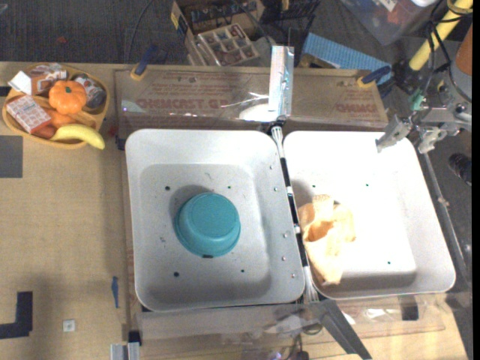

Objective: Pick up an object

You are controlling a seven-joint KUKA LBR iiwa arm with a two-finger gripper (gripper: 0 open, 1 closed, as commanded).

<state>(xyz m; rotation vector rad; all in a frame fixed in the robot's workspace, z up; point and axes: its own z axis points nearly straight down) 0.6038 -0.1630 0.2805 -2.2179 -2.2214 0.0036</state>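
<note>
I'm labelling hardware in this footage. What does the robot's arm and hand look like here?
At the upper right, the hand is a pale grey metal assembly with light, slim fingers, one pointing toward the right bin. Green and dark wiring runs around its mount. Yellow cabling or hose curves behind it. Finer markings are too blurred to read.

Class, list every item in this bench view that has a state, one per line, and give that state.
Teal bowl: upside down, in the left bin.
Tan cloth: crumpled, against the right bin's left wall.
Gripper: above the right bin's far right corner, holding nothing visible.
Banana: lying in the basket.
</note>
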